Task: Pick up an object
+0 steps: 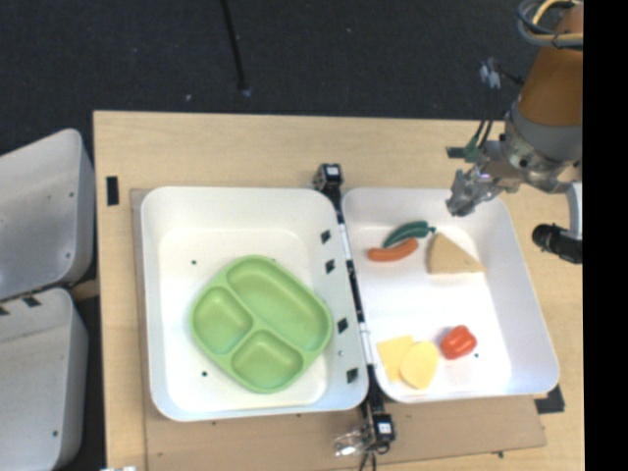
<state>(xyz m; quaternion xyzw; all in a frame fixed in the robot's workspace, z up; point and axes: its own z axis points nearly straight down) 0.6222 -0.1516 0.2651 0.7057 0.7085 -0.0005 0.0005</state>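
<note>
Reach is what the coming move turns on: the gripper [463,202] hangs over the far right part of the right bin [520,263], near its back rim, and every candidate object lies from it toward the near side of the bench, between roughly six and eight o'clock. Nearest is the tan wedge [452,256], just below the gripper at about six o'clock, its pointed end aimed up toward the claw and its broad edge lying level toward the near side. Beside it, at about eight o'clock from the gripper, lie the green pepper [408,232] and the orange sausage [392,253], close together, both with their long axes running left to right with a slight tilt, the right ends higher. Well apart from these, toward the bin's near rim at about six to seven o'clock, sit the red tomato [458,341], the yellow round piece [418,365] and the pale yellow slab [392,353], the last two touching. The left bin [167,263] bears a green divided plate [260,324], which lies far off at about eight o'clock. Whether the claw's tips stand apart or together cannot be told from this slanted view; nothing is seen between them. With one arm only, the shortest drop would likely be onto the wedge, straight down and slightly toward the viewer.
</note>
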